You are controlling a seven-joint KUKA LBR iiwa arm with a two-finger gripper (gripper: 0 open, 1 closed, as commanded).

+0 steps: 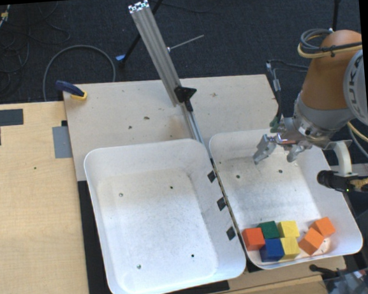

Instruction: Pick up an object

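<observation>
small coloured wooden blocks (288, 238) cluster at the right white plastic bin's (251, 188) near edge. two-finger metal gripper (278, 151) hangs spread and unladen, well apart; better descend over an outlying orange block (312, 241).

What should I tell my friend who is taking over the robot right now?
Pincer: open, with nothing between its fingers, up over the far part of the right bin.
Blocks: all bunched at the near edge of the right bin. Red-orange block, green block, blue block, two yellow blocks, and two orange blocks near the corner.
Left bin: beside the right one.
Done: nothing picked up yet.
Left: move the pincer toward the near edge, lower it onto one block, close and lift. The orange ones on the outside look easiest, since the others are packed tight.
</observation>
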